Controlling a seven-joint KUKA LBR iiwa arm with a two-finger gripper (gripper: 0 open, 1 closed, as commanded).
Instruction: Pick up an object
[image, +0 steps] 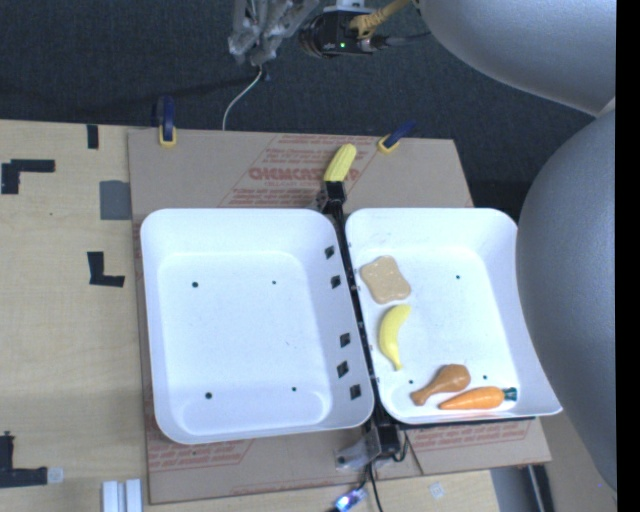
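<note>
Banana (393, 335), yellow and curved, lies in right bin (500, 290)

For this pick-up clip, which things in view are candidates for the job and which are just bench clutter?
Job:
bread slice
banana
drumstick
carrot
All lie in the right bin.

Lying about:
left bin
cardboard sheet
yellow clamp at the bins' top joint
blue clips on the cardboard's top edge
</note>
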